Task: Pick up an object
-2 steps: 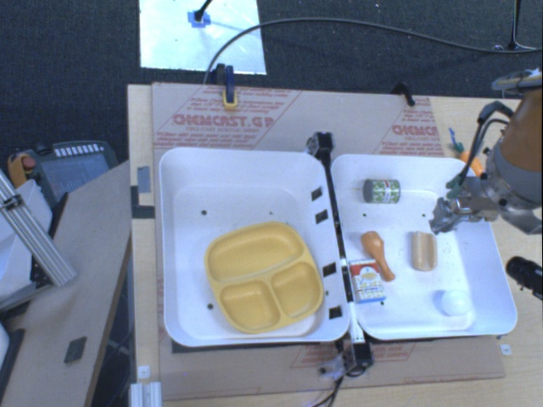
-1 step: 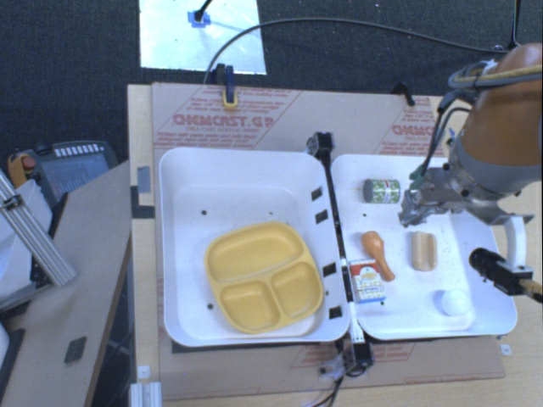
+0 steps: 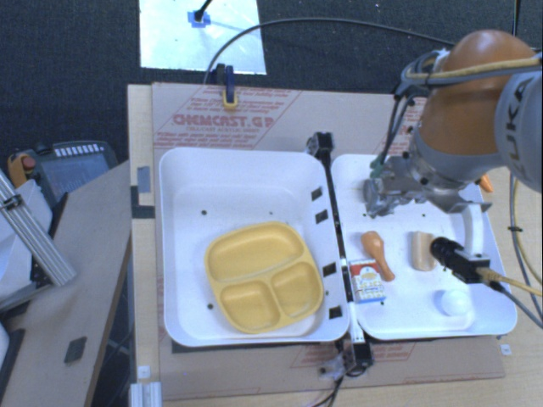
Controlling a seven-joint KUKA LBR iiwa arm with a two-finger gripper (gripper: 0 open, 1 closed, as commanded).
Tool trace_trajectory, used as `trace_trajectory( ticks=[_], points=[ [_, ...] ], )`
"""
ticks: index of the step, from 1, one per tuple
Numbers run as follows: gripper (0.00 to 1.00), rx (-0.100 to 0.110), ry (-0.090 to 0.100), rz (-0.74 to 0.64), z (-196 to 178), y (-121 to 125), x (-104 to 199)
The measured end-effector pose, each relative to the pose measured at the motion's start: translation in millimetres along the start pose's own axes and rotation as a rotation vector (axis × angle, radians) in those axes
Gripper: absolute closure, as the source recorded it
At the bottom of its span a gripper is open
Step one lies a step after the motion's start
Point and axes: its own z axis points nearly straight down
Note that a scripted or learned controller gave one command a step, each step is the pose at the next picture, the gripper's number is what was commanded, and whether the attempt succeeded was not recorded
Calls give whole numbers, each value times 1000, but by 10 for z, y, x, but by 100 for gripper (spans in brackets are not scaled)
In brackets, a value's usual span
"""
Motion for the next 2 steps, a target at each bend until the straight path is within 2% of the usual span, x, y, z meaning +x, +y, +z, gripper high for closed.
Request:
trace_trajectory(
  ticks=[1, 2],
  points=[
    [100, 2, 0, 1, 198, 250, 510],
    [100, 3, 0, 1, 436, 391, 1035]
  ],
)
